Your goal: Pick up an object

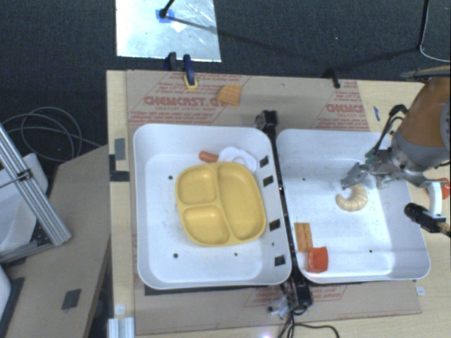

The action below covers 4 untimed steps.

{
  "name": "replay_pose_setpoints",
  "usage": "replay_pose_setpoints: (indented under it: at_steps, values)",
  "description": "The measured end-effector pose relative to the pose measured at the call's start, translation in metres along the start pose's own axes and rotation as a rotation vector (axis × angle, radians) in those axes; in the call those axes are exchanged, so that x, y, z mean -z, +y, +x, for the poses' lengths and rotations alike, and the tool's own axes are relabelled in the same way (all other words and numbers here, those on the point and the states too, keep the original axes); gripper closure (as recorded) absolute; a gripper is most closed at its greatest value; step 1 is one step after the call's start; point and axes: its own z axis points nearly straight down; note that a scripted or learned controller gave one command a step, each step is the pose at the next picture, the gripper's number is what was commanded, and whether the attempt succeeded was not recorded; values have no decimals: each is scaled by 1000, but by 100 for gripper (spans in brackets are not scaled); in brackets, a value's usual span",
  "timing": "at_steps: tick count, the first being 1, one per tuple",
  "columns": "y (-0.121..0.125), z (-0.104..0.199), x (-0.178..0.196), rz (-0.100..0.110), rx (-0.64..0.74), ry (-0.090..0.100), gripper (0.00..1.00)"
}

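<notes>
The hand point(354, 179) hangs low in the right bin point(320, 150), just above the croissant point(352, 201), apparently lined up to grasp it; whether it is open I cannot tell.

The bench point(120, 189) carries two white bins side by side. The left bin point(151, 259) sits at nine o'clock of the right bin point(409, 259), their rims touching. Cardboard point(282, 97) with red print lies under both. A blue and yellow clamp point(187, 69) grips its twelve o'clock edge. A shiny sheet point(141, 20) lies on the dark carpet point(42, 48) beyond. Cables point(42, 136) coil at nine o'clock.
</notes>
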Motion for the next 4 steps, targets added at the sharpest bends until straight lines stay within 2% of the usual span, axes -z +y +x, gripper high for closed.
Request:
replay_pose_setpoints:
  at_steps: [1, 2, 3, 4]
  values:
    - [5, 2, 12, -9, 5, -1, 100]
    - [5, 2, 11, -8, 5, -1, 0]
    - [-11, 3, -17, -2, 4, 1, 0]
    - [-9, 3, -5, -8, 5, -1, 100]
